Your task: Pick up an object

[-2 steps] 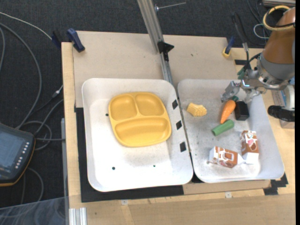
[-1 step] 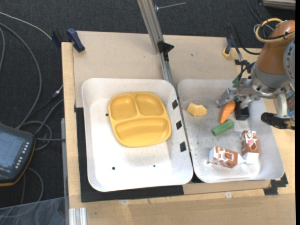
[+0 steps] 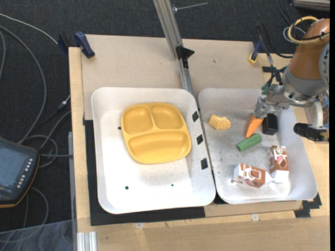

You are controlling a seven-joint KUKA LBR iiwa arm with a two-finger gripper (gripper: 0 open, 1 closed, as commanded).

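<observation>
— Where is the claw [image 3: 266, 114] sitting?
— It is hanging low in the right bin [image 3: 225, 190], at the orange carrot's [image 3: 254, 125] upper end. I cannot tell how it is set.
— And nearby?
— A green cylinder [image 3: 248, 143] is lying just below the carrot, a yellow corn piece [image 3: 220, 122] to its left, and two cartons [image 3: 261, 172] nearer the front. A yellow divided plate [image 3: 155, 132] is resting in the left bin [image 3: 110, 192].

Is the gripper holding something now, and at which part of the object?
It cannot be told. The gripper stands right at the upper end of the orange carrot, but a grasp is not visible.
</observation>
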